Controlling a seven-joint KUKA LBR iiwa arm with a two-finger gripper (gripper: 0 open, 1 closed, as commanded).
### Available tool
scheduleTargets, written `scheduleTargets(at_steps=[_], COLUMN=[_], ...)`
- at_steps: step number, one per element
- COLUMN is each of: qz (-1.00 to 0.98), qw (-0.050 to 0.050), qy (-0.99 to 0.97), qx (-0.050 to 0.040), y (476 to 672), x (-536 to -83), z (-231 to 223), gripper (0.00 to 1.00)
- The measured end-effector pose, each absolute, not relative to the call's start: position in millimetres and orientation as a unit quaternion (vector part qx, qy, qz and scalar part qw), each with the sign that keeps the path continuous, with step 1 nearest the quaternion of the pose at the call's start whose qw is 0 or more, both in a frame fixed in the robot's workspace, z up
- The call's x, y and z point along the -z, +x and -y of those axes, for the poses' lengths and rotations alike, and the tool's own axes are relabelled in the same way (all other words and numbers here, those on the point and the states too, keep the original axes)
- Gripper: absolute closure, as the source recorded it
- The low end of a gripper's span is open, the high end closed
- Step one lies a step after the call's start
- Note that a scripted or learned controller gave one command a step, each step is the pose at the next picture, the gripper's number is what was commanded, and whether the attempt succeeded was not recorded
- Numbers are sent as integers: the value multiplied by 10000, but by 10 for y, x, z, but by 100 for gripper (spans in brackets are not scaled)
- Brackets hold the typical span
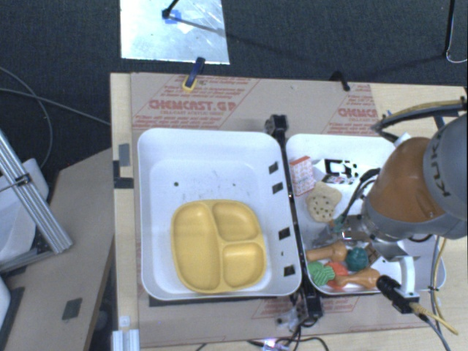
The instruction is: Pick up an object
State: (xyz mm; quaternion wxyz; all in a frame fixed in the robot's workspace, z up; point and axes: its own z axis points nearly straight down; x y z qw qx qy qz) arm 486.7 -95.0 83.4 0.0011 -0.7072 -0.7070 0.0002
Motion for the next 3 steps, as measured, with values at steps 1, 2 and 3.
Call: scheduleTargets(at_steps=[1,2,3], qz=[7070,7110,7115], qw=[-11,-47,-15], qy=[-7072,-7031,-7027], qx=[16,55,37], y=[4895,5405,5256], x=[-949,-1901,-2475], z=[952,437,-323], gripper=[100,100,100])
